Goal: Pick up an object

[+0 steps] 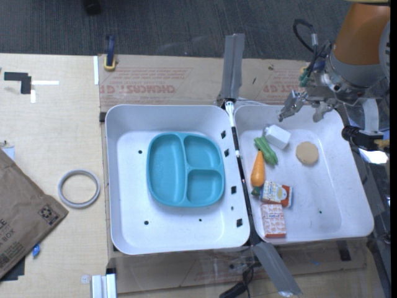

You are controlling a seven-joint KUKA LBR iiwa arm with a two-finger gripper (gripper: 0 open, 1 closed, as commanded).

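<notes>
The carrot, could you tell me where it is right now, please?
The carrot lies in the right bin near its left wall, just below the green bean and above the two small cartons.

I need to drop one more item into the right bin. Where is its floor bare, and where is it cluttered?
Right bin: bare floor along the right wall and near-right corner, past the round cookie. Crowded on the left: white block, green bean, carrot and two snack packets. The gripper hangs over the far edge.
</notes>
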